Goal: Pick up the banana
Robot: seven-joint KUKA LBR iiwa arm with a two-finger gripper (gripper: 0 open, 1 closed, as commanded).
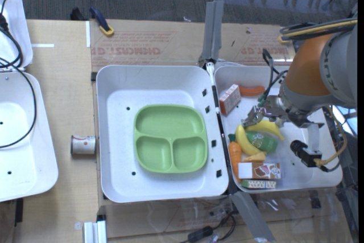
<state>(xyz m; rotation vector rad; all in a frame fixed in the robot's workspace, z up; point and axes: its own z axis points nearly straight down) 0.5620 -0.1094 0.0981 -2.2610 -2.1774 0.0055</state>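
Note:
In the right bin (pixel 318 179), a yellow banana (pixel 244 142) curves along the left side, partly under a green item (pixel 263 143). A second yellow, banana-like piece (pixel 273 129) lies just above that green item. My gripper (pixel 256 118) hangs over the bin directly above these, close to the upper end of the banana. The grey arm with its orange band (pixel 310 68) comes in from the right. The view does not settle whether the gripper touches the fruit.
Also in the right bin are a carrot (pixel 235 157), a red and white carton (pixel 230 98), an orange item (pixel 251 89) and a printed box (pixel 259 171). The left bin (pixel 114 122) holds a green divided plate (pixel 170 138). A small can (pixel 83 145) lies on the bench.

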